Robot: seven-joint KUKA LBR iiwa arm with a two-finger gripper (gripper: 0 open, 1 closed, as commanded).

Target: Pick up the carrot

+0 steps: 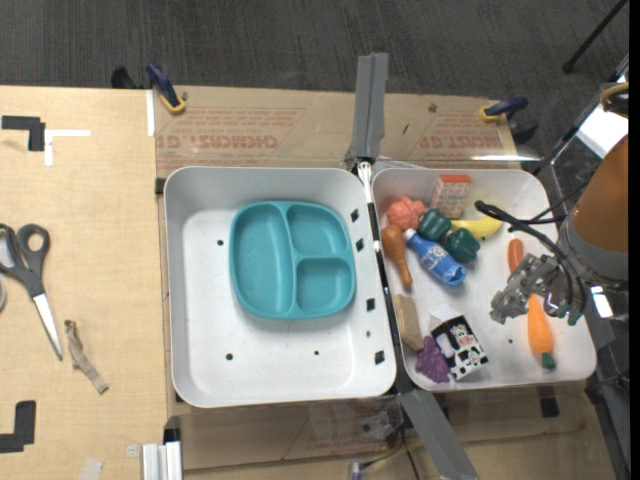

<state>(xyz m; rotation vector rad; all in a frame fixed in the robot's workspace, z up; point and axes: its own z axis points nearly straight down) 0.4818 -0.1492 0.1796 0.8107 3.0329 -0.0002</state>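
We see two bins side by side on the bench. The left bin (200,298) holds a divided plate (293,259) near its middle. The right bin (520,368) holds the toys: a drumstick (399,254) along its left wall, a bottle (438,261) just right of it, a banana (474,229) behind the bottle, and a small carton (461,348) w/ grapes (432,361) touching its left side at the front. The carrot (541,332) lies near the right wall, w/ the gripper (520,293) just left of it. Scissors (32,278) lie on the bench, well left of both bins.
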